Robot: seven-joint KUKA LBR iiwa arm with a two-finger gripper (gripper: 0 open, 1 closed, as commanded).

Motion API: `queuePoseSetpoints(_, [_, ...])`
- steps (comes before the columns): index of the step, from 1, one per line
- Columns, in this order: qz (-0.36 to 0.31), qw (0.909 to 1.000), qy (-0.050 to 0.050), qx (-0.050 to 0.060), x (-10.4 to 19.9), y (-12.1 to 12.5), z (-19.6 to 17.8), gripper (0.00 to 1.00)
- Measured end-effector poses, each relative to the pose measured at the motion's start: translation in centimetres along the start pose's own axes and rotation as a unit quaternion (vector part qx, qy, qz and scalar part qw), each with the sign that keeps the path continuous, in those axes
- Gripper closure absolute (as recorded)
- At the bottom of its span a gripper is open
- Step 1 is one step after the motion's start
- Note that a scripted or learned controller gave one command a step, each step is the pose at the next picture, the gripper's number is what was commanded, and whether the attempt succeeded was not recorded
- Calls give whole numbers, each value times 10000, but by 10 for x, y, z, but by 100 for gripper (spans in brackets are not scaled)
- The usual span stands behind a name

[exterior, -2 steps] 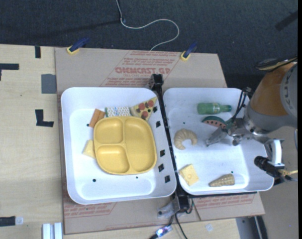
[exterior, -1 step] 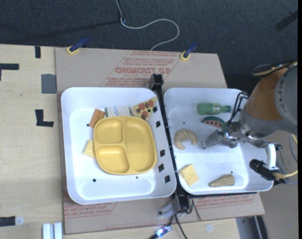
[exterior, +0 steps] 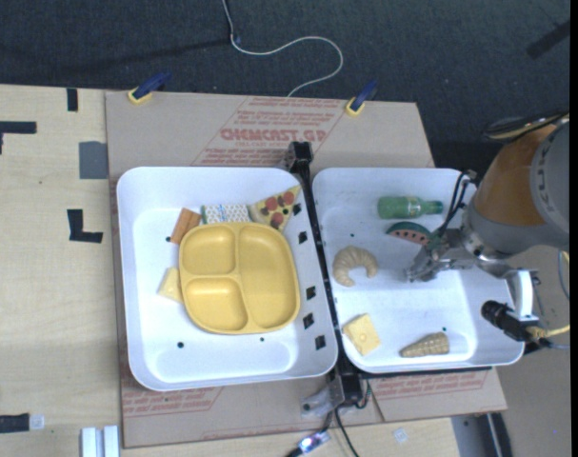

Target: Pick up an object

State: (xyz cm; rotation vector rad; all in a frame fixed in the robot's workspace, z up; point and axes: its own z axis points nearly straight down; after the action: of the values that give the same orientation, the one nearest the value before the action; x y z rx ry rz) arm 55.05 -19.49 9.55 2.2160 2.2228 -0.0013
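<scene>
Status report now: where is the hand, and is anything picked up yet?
Hand low in right bin, between croissant and watermelon slice. Nothing seen between fingers. Green bottle, cheese, cone lying free.

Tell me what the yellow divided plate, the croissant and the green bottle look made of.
Yellow divided plate: likely moulded plastic, smooth, uniform colour with a soft sheen. Croissant: probably toy plastic or rubber, matte tan with even ridges. Green bottle: seemingly plastic, slightly translucent; too small to be sure.
</scene>
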Motion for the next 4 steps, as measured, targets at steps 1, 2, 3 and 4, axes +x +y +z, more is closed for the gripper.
queuePoseSetpoints(1, [5,10000,12,-6,2,5,-43,100])
queuePoseSetpoints(2, [11,10000,6,-10,-8,5,-93,100])
queuePoseSetpoints(3, [5,10000,8,-9,-8,6,-131,100])
queuePoseSetpoints(4, [-9,10000,21,15,40,-16,-140,100])
